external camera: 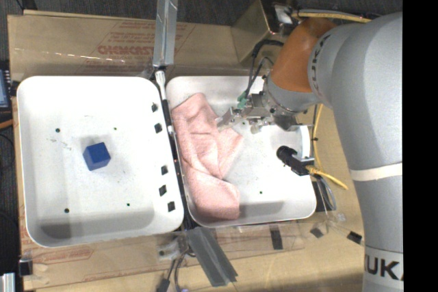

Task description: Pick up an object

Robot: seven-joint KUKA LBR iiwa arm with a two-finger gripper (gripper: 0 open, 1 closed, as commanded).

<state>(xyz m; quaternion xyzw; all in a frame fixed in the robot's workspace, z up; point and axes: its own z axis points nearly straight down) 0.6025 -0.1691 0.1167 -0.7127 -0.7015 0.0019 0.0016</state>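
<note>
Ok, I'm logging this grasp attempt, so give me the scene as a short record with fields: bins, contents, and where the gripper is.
left bin: holds one blue cube, left of centre
right bin: holds a pink cloth, crumpled along its left side
gripper: low over the right bin, at the cloth's upper right edge
grasp: cannot tell whether anything is held
arm: reaches in from the right

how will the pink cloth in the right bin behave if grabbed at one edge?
The pink cloth lies rumpled and folded, so it is probably floppy and would drape rather than lift flat. It looks soft and light. Spread along the right bin, part may drag.
</note>
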